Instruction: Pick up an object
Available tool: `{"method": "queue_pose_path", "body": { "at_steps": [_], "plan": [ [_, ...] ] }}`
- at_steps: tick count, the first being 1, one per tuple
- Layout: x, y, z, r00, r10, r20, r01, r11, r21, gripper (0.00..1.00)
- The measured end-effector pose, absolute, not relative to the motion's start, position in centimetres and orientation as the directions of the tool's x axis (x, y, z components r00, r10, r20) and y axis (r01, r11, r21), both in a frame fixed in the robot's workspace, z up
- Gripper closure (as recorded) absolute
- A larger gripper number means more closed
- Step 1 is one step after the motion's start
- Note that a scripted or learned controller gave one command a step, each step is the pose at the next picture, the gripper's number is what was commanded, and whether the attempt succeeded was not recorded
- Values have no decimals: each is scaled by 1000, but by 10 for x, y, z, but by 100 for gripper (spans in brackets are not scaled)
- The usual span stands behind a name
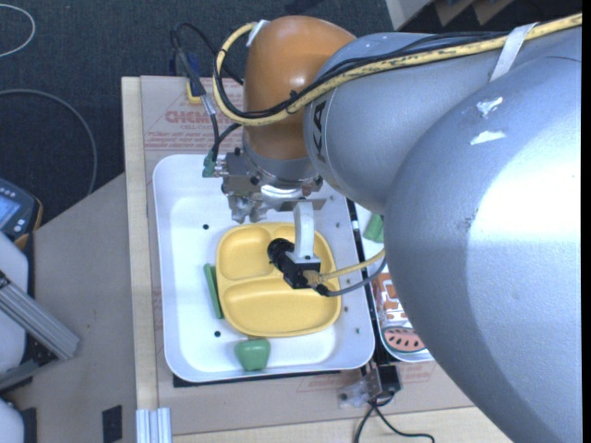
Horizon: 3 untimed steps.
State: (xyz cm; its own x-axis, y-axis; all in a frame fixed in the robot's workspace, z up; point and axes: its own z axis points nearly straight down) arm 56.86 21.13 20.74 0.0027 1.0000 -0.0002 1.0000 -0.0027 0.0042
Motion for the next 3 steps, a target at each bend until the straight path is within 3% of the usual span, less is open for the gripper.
{"method": "queue_pose_path", "body": {
  "at_steps": [1, 2, 3],
  "plan": [
    [491, 179, 220, 4, 1000, -1, 1000, -4, -9, 100],
    [565, 120, 278, 5, 1000, -1, 1000, -5, 10, 100],
    [517, 198, 298, -10, 1000, 4, 1000, 10, 2, 100]
  ]
}}
